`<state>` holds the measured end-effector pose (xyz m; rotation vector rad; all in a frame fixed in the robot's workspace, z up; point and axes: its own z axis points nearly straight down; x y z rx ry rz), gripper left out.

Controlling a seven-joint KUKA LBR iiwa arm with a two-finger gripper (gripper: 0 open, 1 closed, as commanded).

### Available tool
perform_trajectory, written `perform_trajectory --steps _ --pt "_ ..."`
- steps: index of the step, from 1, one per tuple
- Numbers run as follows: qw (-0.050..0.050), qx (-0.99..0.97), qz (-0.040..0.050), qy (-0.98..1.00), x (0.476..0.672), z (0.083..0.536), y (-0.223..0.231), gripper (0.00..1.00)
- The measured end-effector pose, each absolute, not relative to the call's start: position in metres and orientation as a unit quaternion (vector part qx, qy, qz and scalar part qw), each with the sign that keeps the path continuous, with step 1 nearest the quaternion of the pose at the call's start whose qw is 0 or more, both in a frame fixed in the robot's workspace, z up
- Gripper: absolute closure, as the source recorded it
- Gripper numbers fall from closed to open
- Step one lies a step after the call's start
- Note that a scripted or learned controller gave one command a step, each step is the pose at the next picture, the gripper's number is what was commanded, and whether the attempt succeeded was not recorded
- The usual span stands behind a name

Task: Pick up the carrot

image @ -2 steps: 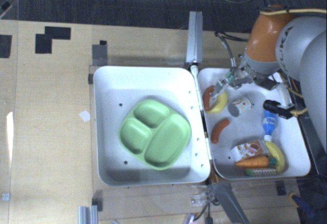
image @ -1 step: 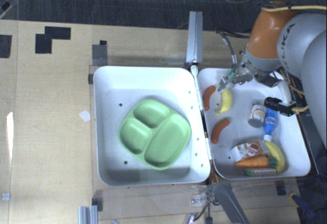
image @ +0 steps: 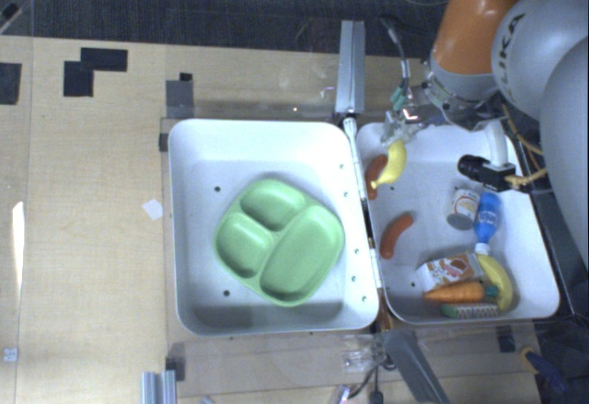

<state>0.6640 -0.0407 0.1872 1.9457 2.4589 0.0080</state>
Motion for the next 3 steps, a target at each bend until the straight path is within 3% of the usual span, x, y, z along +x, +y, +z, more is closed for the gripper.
perform_trajectory --steps 1,2,3 --pt "0.002 0.72 0.0016 0.694 0.644 0.201 -0.032 1.0" --pt "0.001 0.695 0.0011 0.719 0.597 0.185 0.038 1.0" --pt "0.002 0.716 0.0026 0.698 0.603 0.288 0.032 1.0"
